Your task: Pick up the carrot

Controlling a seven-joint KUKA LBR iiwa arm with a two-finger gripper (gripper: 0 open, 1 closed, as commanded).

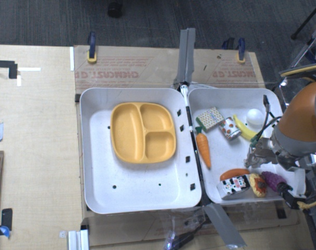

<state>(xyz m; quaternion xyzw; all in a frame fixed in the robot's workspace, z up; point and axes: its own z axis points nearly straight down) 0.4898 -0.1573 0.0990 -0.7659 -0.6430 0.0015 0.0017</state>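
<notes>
One arm (302, 120) poises its hand (258, 158) right of the carrot (203, 147).

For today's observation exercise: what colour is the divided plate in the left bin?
Yellow-orange, plain. The plate shows best in the camera view.

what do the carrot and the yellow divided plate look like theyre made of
Carrot: probably moulded plastic toy, smooth uniform orange body with a flat green top. Yellow divided plate: looks like hard plastic, matte, one even colour with soft rounded compartment ridges.
</notes>
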